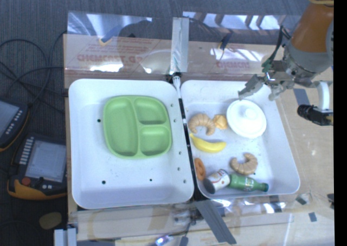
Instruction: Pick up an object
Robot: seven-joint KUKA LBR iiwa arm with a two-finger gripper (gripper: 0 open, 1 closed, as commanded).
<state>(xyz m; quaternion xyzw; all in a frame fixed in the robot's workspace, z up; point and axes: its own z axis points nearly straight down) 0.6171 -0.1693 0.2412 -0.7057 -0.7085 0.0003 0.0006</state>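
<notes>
Two bins (76, 147); claw (259, 86) (spread) above lid (246, 118).

Right bin (287, 153) holds croissants (202, 123), banana (209, 144), white lid (246, 118), green bottle (245, 183).

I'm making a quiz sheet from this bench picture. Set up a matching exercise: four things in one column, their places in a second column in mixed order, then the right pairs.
Things:
1. green tray
2. banana
3. green bottle
4. white lid

Places:
A. along the near edge of the right bin
B. at the far side of the right bin, just under the pincer
C. in the middle of the left bin
D. in the right bin, just below the croissant beside the divider

Pairs: 1-C, 2-D, 3-A, 4-B
</notes>
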